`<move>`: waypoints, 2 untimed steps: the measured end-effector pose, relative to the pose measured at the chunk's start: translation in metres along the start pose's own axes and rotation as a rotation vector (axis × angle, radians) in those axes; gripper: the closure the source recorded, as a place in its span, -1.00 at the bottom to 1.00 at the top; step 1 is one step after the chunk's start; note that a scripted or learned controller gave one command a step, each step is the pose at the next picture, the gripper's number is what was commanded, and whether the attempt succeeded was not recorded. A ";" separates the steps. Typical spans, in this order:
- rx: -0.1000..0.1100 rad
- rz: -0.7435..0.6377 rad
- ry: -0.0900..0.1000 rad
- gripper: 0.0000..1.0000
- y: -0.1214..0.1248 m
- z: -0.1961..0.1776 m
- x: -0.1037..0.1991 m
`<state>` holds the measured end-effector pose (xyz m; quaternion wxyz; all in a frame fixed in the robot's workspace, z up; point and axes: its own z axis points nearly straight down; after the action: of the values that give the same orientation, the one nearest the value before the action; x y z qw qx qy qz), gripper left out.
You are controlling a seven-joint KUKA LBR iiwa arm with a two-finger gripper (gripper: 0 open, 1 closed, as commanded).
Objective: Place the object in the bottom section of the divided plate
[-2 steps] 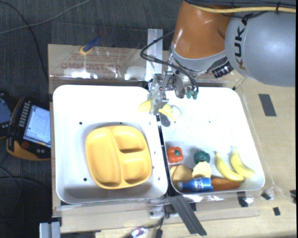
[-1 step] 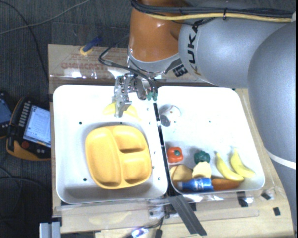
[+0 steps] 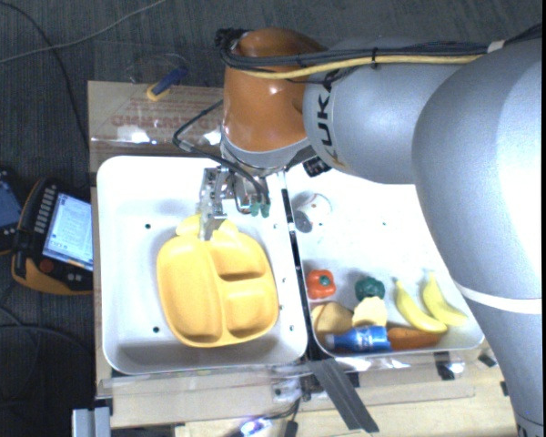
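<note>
A yellow divided plate (image 3: 220, 291) lies in the left bin (image 3: 127, 244), with one long section on its left and two smaller ones on its right. My gripper (image 3: 226, 206) hangs just above the plate's far edge, under the orange wrist band (image 3: 264, 89). A small yellow lump (image 3: 203, 227) sits right below the gripper at the plate's upper left rim. I cannot tell whether it is a separate object or part of the plate, nor whether it is held.
The right bin (image 3: 382, 226) holds a red vegetable (image 3: 320, 283), a green item (image 3: 369, 288), two bananas (image 3: 428, 303), a blue bottle (image 3: 362, 340) and a carrot (image 3: 411, 338) along its near side. A handheld screen (image 3: 59, 235) lies left of the bench.
</note>
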<state>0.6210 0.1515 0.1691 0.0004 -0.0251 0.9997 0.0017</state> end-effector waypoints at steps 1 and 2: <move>0.003 -0.100 0.002 1.00 0.012 -0.027 0.094; 0.004 -0.173 -0.001 1.00 0.009 -0.041 0.066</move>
<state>0.5542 0.1572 0.2097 0.0010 -0.1115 0.9938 -0.0002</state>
